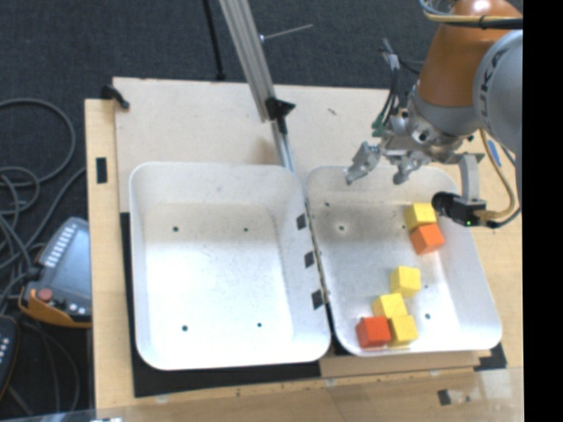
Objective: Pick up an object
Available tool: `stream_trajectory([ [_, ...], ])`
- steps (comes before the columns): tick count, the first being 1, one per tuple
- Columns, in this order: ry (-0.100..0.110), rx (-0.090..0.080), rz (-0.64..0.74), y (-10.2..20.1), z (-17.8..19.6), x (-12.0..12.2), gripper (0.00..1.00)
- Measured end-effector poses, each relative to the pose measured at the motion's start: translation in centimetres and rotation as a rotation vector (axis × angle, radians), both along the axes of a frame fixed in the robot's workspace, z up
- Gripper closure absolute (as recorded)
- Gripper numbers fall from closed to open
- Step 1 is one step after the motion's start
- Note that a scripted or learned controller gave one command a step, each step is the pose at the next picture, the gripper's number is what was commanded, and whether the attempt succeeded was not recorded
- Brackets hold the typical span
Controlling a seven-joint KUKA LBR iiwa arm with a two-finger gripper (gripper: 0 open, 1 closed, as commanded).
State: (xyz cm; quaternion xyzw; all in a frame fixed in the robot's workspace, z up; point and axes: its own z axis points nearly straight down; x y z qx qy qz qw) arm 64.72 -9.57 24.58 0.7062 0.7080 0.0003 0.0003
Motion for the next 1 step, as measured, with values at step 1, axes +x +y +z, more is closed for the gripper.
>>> stream_trajectory([
  [1,0.008,-0.001,-0.004,-1.10,-11.76,-2.62,0.00],
])
